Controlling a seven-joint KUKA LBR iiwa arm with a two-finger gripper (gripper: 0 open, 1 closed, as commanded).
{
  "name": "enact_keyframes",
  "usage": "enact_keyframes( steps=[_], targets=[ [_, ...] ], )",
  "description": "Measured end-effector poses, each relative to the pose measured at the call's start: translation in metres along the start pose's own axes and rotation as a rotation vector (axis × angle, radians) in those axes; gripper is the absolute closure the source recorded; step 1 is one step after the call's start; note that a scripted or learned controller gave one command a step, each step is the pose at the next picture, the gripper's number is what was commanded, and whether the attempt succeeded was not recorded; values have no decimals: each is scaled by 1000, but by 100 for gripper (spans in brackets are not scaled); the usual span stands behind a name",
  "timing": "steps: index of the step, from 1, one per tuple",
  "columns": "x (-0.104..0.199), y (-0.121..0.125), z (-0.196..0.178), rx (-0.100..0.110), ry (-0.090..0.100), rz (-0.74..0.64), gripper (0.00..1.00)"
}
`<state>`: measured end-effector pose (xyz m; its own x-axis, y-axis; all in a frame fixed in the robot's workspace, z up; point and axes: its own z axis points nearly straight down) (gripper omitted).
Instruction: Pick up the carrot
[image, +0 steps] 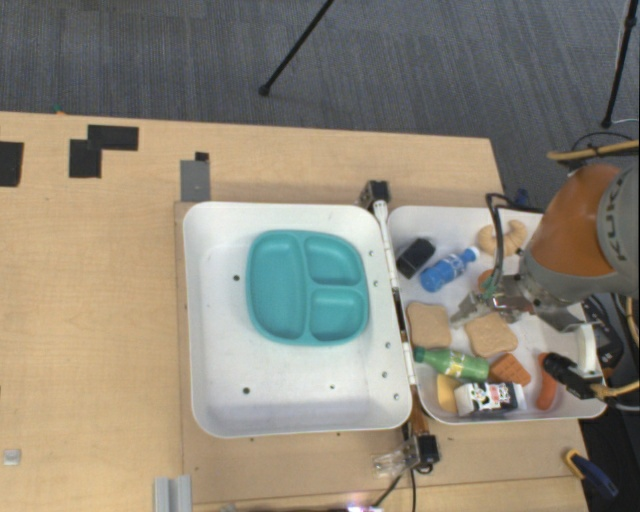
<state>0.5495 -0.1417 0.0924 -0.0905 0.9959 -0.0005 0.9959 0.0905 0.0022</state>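
The carrot (511, 369) is a short orange piece lying in the right bin (500, 413), near its front wall, between a slice of bread and a white-and-black bottle. My gripper (488, 306) hangs over the middle of that bin, just above the upper edge of the bread slice (492, 336) and a little behind the carrot. Its fingers (467, 311) stand open, with nothing between them. The grey arm with its orange band (577, 232) reaches in from the right and hides part of the bin's back right corner.
The right bin is crowded: a black block (415, 256), blue bottle (447, 269), beige item (500, 237), second bread slice (428, 324), green bottle (451, 362), white-and-black bottle (488, 397) and reddish sausage (547, 390). The left bin (215, 380) holds a teal divided plate (305, 286).
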Motion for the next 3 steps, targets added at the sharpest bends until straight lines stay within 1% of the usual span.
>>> enact_keyframes(
  steps=[1, 2, 3],
  targets=[
    [-61, 29, 6, -8, -3, 13, 0],
    [-58, 31, -3, -8, 1, 9, 100],
    [8, 53, 6, -6, 1, 289, 100]
  ],
)
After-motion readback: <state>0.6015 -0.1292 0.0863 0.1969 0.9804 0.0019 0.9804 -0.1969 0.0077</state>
